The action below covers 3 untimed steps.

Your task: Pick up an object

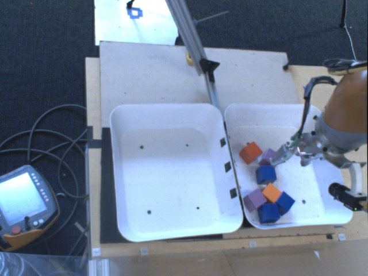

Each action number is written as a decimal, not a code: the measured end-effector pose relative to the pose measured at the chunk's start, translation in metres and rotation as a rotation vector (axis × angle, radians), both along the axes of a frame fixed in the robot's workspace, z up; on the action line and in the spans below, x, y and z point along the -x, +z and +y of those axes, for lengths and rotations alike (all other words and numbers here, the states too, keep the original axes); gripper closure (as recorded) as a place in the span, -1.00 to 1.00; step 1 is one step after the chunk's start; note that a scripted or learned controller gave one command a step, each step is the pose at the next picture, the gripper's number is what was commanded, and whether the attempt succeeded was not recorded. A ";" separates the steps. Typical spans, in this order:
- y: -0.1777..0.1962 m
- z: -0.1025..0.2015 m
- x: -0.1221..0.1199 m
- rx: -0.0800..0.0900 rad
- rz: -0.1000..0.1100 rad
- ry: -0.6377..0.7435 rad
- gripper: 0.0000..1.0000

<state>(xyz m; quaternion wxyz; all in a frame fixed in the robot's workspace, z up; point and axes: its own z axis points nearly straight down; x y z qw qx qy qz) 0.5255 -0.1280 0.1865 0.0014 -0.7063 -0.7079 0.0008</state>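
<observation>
Over on the right, the grey-and-orange arm [345, 117] leans into the right bin [322, 211]; the left bin [172, 223] sits alongside. Its gripper [280, 156] is low among the blocks, tip at a purple cube [268, 155] above a blue cube [265, 174]; whether it grips anything, I cannot tell. An orange cube [250, 152] lies just left.

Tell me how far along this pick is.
Done: the gripper is down in the right bin, at the blocks. In hand: its tip sits beside the purple block, above a blue block. Left: no block shows between its fingers, so grasping and lifting remain.
</observation>
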 end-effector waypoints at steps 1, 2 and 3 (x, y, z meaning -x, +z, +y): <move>-0.050 0.006 -0.008 -0.001 0.000 0.001 -1.00; -0.037 0.005 -0.010 0.001 -0.007 0.002 1.00; 0.010 0.005 -0.004 0.002 -0.009 0.002 1.00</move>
